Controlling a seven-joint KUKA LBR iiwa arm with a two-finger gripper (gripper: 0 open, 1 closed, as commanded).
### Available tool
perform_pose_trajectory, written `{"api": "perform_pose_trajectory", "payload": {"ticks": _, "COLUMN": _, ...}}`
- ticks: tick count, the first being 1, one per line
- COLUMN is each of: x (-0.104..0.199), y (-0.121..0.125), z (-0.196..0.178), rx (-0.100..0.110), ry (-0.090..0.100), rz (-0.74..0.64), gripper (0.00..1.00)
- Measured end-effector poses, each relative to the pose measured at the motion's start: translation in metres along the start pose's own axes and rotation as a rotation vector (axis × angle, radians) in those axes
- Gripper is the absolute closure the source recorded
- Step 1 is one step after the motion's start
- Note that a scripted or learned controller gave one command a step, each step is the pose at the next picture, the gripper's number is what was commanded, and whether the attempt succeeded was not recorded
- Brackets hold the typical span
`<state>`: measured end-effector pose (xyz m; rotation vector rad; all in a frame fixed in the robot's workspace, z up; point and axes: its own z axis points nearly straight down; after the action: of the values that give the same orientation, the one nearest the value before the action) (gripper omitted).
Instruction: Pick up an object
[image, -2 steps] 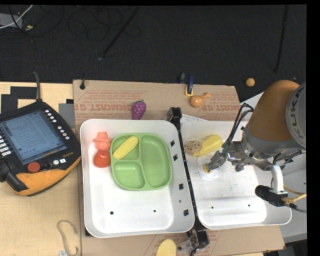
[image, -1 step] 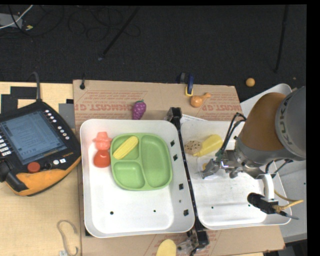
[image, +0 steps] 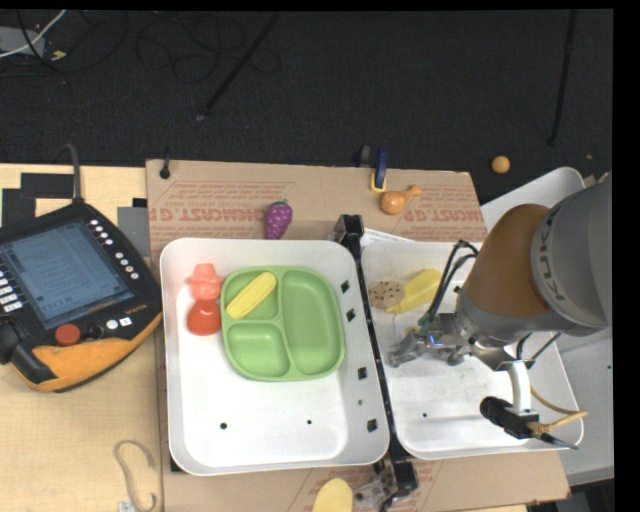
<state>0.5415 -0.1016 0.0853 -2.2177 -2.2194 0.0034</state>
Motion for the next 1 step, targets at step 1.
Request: {"api": "perform_pose_trajectory", "payload": {"ticks": 1, "x": -0.0022, "y": -0.0002, "z": -0.0119, "rx": 0.0, "ry": 0.0, "rz": 0.007, "gripper": 1.0}}
